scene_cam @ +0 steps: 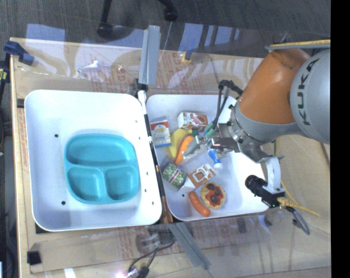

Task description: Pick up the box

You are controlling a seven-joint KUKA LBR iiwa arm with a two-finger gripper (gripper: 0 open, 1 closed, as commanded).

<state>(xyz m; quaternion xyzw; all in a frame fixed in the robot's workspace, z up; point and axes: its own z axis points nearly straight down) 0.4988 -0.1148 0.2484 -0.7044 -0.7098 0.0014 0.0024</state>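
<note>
Three small boxes lie in the right bin (244, 208): a red and white box (160, 132) by its left wall, a red and white carton (192, 120) near the back, and a small brown and white box (203, 173) in the middle. My gripper (203, 143) hangs low over the bin's centre, just above a yellow banana (177, 139) and an orange carrot (185, 148). It sits between the carton and the small brown box. Nothing is visibly held in it. The arm's grey and orange body hides the bin's right part.
A green can (174, 175), a sausage (199, 203) and a small pizza (213, 194) lie toward the right bin's front. A little blue item (214, 156) sits under the wrist. The left bin (39, 155) holds a teal divided tray (101, 167).
</note>
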